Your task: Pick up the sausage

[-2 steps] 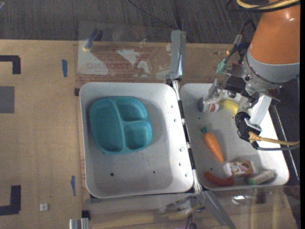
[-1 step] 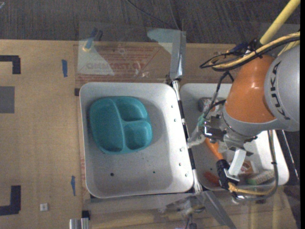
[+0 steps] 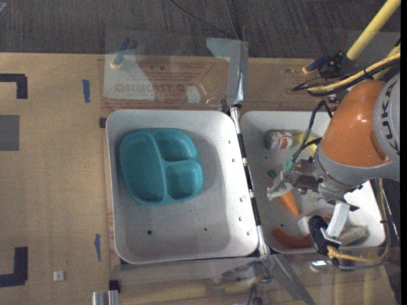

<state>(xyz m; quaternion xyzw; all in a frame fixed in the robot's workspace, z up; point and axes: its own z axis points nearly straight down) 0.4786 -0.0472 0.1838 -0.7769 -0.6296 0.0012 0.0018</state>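
Observation:
The sausage [image 3: 291, 239], reddish-brown and long, lies along the near wall of the right bin [image 3: 257, 129]. My gripper [image 3: 280, 188] hangs over the middle of that bin, up and slightly left of the sausage and apart from it. An orange carrot [image 3: 290, 203] lies right under the gripper, between it and the sausage. The grey and orange arm covers the bin's right half.
A small can [image 3: 278, 140] lies at the right bin's far side with a yellow item [image 3: 299, 138] beside it. A ridged beige piece [image 3: 353, 236] sits at the near right. The left bin [image 3: 191, 240] holds a teal divided plate [image 3: 161, 165].

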